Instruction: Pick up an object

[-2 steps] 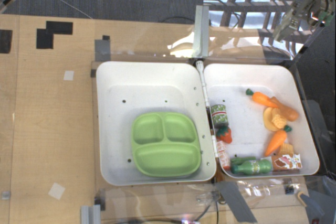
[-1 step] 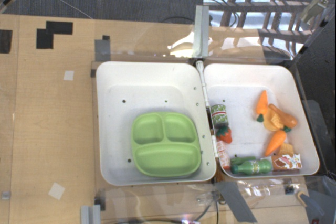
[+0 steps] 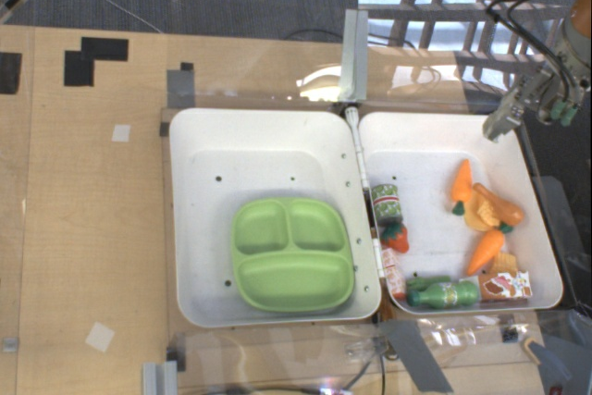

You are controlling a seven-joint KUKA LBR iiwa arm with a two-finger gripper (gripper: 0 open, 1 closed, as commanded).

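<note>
Two carrots (image 3: 462, 184) and other toy foods lay in the right bin (image 3: 435, 153), at the frame's right. Left of it, a green divided plate (image 3: 292, 253) sat in the left bin (image 3: 250, 143). My gripper (image 3: 507, 120) hovered at upper right, holding nothing visible; its spread I cannot tell.

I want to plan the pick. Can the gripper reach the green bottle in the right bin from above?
Probably yes. The green bottle lies uncovered by the near wall of the right bin, and the gripper hovers at the far right corner.
</note>
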